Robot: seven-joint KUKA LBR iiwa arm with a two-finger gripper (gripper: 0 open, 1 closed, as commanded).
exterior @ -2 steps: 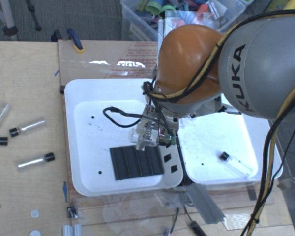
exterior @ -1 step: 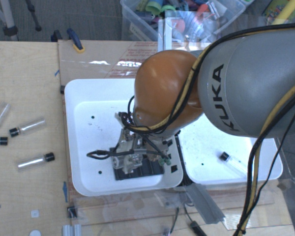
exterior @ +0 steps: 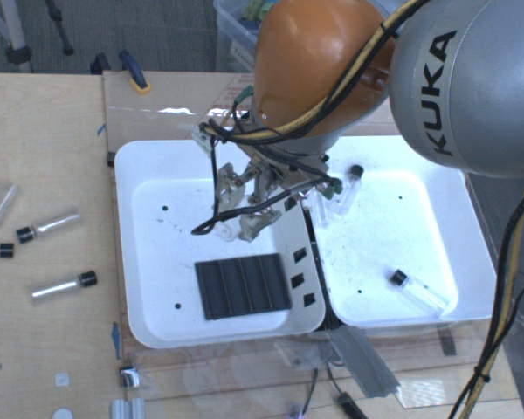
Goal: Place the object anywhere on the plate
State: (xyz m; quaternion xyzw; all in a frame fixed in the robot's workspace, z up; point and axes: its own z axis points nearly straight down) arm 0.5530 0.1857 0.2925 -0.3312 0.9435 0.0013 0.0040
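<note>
A black ridged plate [exterior: 243,286] lies flat near the front of the left bin [exterior: 124,234]. My gripper [exterior: 251,209] hangs low over the middle of that bin, just behind the plate, wrapped in cables. A pale, glassy shape shows at its tip, too blurred to name. In the right bin [exterior: 473,234] a clear vial with a black cap [exterior: 417,288] lies near the front right. A second black-capped vial [exterior: 349,180] sits at the back left of that bin, partly hidden by the wrist.
Several loose capped vials [exterior: 64,285] lie on the wooden bench left of the bins. A blue clip [exterior: 136,73] rests at the back. A clear tub of coloured items [exterior: 244,11] stands behind the bins. The big arm body covers the bins' back middle.
</note>
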